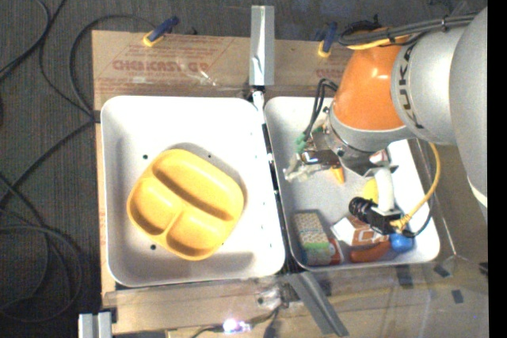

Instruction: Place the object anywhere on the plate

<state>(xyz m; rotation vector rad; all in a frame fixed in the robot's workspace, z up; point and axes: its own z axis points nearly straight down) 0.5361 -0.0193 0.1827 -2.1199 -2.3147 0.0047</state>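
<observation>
Plate (187,202): bare, left bin | objects (348,237): right bin | gripper (321,161): above them, grasp state indeterminable | placement: not yet done

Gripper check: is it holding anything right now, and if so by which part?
Cannot be told. The gripper hangs over the right bin, above the pile of objects, and the wrist hides its tips. The yellow plate sits in the left bin.

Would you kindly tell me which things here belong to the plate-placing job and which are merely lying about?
Job:
- yellow plate in the left bin
- end effector over the right bin
- items in that bin: green box, blue piece

Lying about:
- blue-yellow clamps
- floor cables
- cardboard sheet
</observation>
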